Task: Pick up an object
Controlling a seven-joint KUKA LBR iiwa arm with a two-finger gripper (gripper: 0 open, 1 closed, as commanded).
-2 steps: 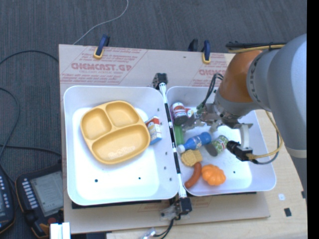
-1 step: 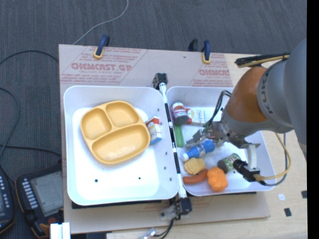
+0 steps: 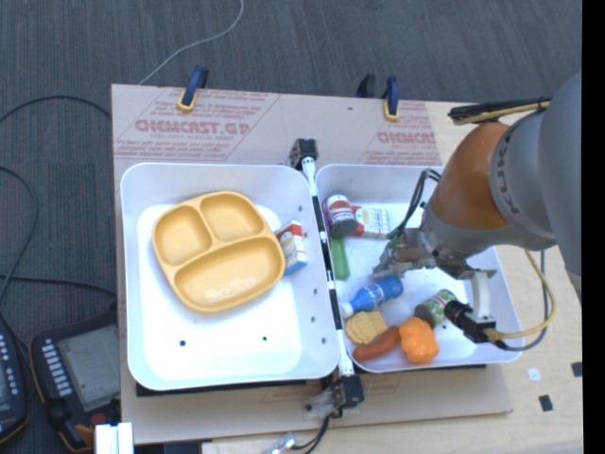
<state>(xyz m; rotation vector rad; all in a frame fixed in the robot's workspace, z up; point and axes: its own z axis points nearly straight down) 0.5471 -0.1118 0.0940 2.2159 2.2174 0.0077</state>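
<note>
Arm reaches in from the right, low over the right bin [image 3: 501, 282]. Gripper [image 3: 397, 265] sits just above the blue bottle [image 3: 376, 294]; whether it is spread or closed on anything I cannot tell from this angle, the wrist hides it. The bottle lies on its side near the bin's middle, white cap end pointing left toward the divider. It is the closest candidate for the pick, judging by where the tool hangs. Neighbours: round waffle-like cracker [image 3: 365, 326] just nearer, red sausage-shaped toy [image 3: 375, 345] and orange pepper toy [image 3: 419, 340] along the near wall, small green-labelled can [image 3: 435, 307] to the right, dark jar [image 3: 340, 216] and green stick [image 3: 338, 256] toward the far left of the bin. Left bin [image 3: 151, 348] holds a yellow divided plate [image 3: 217, 250] with a small carton [image 3: 294, 245] touching its right edge. Handling guess: bottle is likely hollow plastic, light, stiff, smooth and round, so prone to roll or squirt out of a pinch. Best hold looks to be across the body at mid-length, jaws square to its long axis, away from the tapering cap. Crowding from the cracker leaves little finger room on the near side.
</note>
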